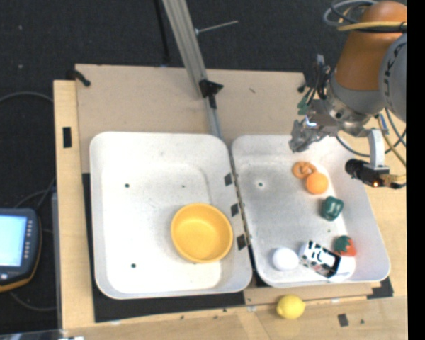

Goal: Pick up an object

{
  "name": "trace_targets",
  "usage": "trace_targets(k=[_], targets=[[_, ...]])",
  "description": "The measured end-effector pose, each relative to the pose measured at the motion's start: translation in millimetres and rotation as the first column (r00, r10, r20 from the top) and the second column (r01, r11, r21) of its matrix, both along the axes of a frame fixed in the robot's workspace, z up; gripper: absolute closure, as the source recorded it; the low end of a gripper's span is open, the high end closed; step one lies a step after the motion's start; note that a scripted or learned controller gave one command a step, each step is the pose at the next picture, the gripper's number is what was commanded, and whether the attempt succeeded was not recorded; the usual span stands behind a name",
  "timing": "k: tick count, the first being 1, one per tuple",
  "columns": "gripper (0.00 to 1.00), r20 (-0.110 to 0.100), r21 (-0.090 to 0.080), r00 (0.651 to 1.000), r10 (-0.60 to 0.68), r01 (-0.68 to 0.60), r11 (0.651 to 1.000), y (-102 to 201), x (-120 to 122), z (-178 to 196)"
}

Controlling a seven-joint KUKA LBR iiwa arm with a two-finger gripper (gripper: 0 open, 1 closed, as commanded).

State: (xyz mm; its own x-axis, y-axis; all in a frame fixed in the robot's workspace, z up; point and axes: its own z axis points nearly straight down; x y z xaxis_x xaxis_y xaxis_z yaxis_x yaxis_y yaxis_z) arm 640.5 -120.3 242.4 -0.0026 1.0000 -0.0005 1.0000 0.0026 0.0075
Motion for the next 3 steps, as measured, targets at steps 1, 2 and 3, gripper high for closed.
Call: trace_targets(k=[1, 2, 3], targets=[[1.00, -0.007, 0.001, 1.000, 0.003, -0.003, 1.000, 51, -9, -9], [1.00, -0.007, 0.001, 1.000, 0.004, -0.004, 1.000, 108, -13, -16], [1.00, -0.007, 0.003, 1.000, 0.001, -0.001, 1.000, 157, -12, -2]])
